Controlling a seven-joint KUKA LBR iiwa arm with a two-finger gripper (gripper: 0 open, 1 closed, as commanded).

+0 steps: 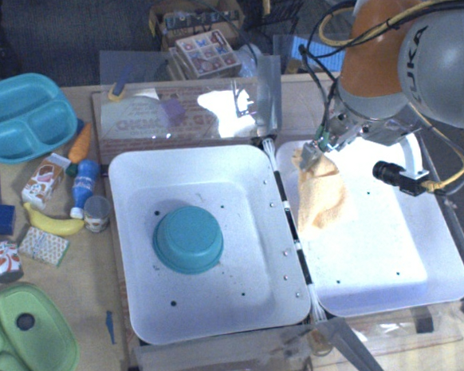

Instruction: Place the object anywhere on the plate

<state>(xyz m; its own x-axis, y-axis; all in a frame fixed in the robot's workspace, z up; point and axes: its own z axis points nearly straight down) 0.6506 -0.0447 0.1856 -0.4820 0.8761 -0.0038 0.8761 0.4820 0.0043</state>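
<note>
left bin nearest, blue plate lies in it, upturned | tan cloth in right bin, top corner pinched by closed gripper | cloth should be lifted clear of divider, then carried over plate
</note>
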